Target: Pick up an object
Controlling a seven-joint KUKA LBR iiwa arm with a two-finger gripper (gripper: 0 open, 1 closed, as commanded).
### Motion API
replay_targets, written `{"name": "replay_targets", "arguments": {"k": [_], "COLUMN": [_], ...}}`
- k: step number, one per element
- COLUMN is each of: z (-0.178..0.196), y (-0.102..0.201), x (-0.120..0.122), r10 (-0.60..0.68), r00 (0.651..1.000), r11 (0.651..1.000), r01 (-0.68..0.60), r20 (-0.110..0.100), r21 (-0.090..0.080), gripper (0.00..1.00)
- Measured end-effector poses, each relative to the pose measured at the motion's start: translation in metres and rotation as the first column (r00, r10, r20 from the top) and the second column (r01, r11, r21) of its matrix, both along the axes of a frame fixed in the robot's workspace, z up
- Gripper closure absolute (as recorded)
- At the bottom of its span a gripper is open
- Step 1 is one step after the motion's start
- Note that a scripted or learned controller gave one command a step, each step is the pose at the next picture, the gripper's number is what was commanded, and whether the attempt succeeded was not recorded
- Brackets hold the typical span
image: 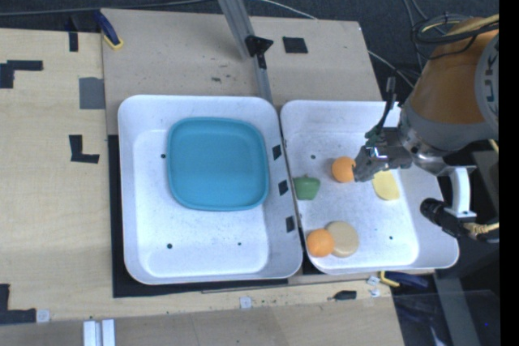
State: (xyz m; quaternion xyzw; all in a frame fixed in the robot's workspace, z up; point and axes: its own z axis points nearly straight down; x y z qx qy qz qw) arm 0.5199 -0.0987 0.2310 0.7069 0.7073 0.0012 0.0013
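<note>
From the overhead camera view, the arm's two-finger gripper [369, 164] hangs low inside the right-hand shallow white bin [324, 119], its dark tip just beside a small round orange ball [343, 169]. Whether it is released or clenched cannot be told at this size and angle, and nothing is seen between its tips.

The orange ball, near the middle of that bin, looks the likeliest target. To take it well, the gripper should probably be centred over the ball rather than beside it, come straight down and close across its widest part, since a round thing may roll away from a glancing touch.

Taking the orange ball as the landmark: a pale yellow rounded piece [387, 186] lies just to its right, under the wrist, and could be nudged. A small green lump [306, 188] sits to its lower left by the bin's wall. Well below it, a second orange ball [319, 243] touches a beige round disc [343, 239]. Far to its left, a flat teal square plate [217, 164] lies in the left-hand white bin [134, 174].
</note>
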Motion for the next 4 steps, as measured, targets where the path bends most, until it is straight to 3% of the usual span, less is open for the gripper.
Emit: {"name": "replay_targets", "arguments": {"k": [2, 3, 4], "z": [-0.014, -0.019, -0.005], "y": [0.098, 0.149, 0.193], "x": [0.042, 0.05, 0.066], "r10": [0.003, 0.004, 0.004], "r00": [1.0, 1.0, 1.0], "r11": [1.0, 1.0, 1.0], "r01": [-0.003, -0.004, -0.004], "r20": [-0.004, -0.005, -0.003], "r21": [0.001, 0.001, 0.001], "gripper": [1.0, 1.0, 1.0]}}
